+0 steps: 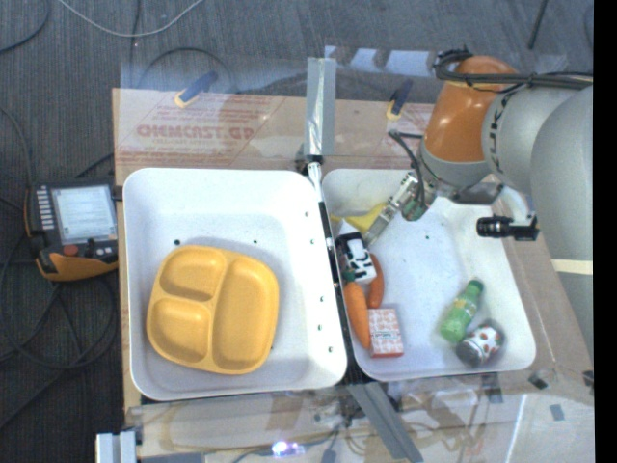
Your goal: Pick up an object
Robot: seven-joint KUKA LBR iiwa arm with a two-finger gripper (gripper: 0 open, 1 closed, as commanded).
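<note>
Here, one yellow tray (213, 309), two carrots (358, 313), one bottle (461, 311); claw (378, 224) state unclear.

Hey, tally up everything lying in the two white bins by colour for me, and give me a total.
Yellow: 2, the divided tray and a yellow piece by the gripper
Orange: 1, carrot
Red: 1, small box
Green: 1, bottle
Black and white: 1, item
Dark, roundish: 1, item
Total: 7

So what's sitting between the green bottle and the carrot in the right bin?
In the camera view, a small red-and-white box lies between the green bottle and the carrot, next to the carrot; bare bin floor fills the rest.
</note>
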